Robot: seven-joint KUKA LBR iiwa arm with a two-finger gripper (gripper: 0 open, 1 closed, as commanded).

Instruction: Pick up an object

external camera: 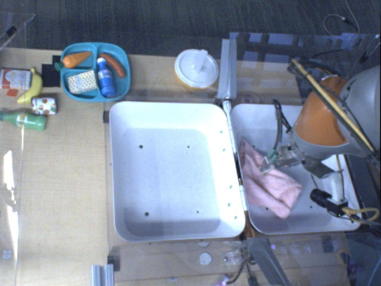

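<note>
Surface [53, 219]: pale wood, bare across lower left of frame. Two white bins side by side on it: left bin [172, 115] centre frame, right bin [262, 115] at right. Upper left: blue divided tray [122, 70]. Left of it, a banana [31, 88], small can [43, 105], green bottle [24, 120], and a carton [15, 78], possibly juice. Top centre: white lidded cup [196, 68].

The gripper [275, 159] hides part of the pink cloth [268, 183].
</note>
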